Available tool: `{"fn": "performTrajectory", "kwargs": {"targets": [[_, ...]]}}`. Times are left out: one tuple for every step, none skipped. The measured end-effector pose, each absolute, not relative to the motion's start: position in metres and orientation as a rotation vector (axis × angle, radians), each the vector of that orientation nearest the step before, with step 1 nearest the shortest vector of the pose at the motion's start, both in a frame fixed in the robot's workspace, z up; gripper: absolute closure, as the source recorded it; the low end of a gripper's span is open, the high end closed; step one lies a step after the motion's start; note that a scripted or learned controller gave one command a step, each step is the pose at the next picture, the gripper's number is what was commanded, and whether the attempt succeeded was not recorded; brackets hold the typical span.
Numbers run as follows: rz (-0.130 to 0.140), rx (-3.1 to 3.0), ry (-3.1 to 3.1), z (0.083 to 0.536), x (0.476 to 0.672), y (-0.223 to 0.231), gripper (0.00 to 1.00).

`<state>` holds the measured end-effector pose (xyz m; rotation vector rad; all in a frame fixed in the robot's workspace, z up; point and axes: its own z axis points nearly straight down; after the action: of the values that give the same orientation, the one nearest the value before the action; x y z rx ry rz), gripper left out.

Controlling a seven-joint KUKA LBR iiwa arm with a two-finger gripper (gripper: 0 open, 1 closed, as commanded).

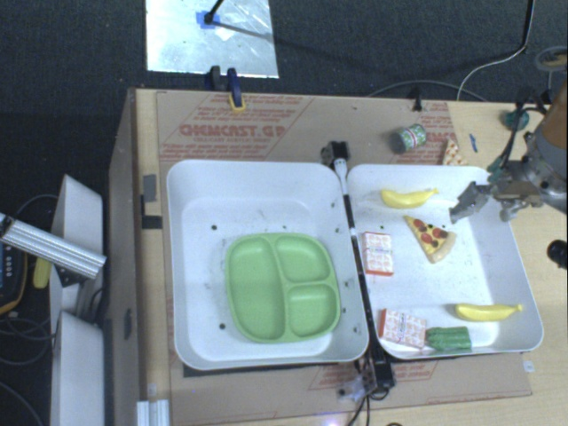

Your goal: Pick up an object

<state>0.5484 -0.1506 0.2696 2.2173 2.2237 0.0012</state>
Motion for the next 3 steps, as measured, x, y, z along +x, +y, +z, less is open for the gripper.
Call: {"fn": "performTrajectory", "kwargs": {"targets": [[-0.001, 2.219, 2.225, 0.172, 0.586, -0.156, 0.0], [-0.001, 2.218, 2.225, 0.105, 0.601, -0.159, 0.0], [0.012, 2.207, 2.213, 0.09, 0.592, -0.157, 0.0]]}}
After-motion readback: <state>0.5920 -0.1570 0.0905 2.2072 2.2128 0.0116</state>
